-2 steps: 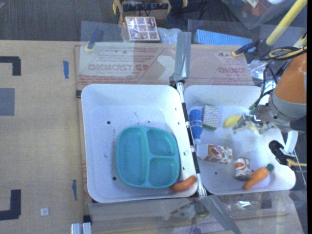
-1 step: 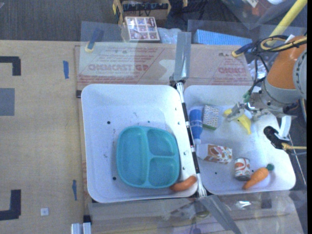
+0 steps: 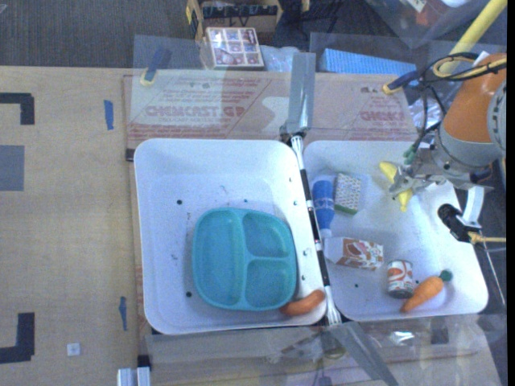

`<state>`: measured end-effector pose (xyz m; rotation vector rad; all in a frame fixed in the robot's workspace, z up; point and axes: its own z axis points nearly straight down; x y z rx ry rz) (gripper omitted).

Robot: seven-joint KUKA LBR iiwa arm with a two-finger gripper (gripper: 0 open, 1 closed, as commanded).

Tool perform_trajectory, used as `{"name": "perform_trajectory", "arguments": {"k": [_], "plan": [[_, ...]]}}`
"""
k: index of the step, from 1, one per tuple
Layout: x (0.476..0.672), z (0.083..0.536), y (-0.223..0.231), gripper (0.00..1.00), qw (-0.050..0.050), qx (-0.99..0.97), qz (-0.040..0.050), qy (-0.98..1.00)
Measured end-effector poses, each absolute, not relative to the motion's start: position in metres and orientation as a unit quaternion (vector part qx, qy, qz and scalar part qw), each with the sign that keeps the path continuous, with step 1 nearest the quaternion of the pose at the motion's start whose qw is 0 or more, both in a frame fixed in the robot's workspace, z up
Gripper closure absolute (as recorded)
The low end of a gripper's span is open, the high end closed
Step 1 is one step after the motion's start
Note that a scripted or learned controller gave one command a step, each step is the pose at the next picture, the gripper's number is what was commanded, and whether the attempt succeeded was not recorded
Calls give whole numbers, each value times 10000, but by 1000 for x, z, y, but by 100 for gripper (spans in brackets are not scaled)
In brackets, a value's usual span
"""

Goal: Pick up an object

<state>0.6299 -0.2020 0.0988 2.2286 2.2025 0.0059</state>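
My gripper (image 3: 408, 183) hangs over the upper right part of the right bin (image 3: 475, 296), directly on top of a yellow object (image 3: 389, 170). Yellow shows on both sides of the gripper, at its upper left and just below it. Whether that object is held or still lies on the bin floor is not clear. Also in the right bin are a blue bottle (image 3: 323, 200), a green-and-white packet (image 3: 348, 193), a small carton (image 3: 360, 253), a can (image 3: 399, 278) and a carrot (image 3: 424, 291).
The left bin (image 3: 161, 175) holds a teal divided tray (image 3: 243, 258), with an orange sausage-shaped thing (image 3: 304, 303) at its lower right corner. Cardboard sheets and a box (image 3: 233, 10) lie behind the bins.
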Motion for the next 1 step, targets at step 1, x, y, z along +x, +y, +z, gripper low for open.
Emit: {"name": "perform_trajectory", "arguments": {"k": [1], "plan": [[635,218,-172,100,18,6815,4,7319]]}}
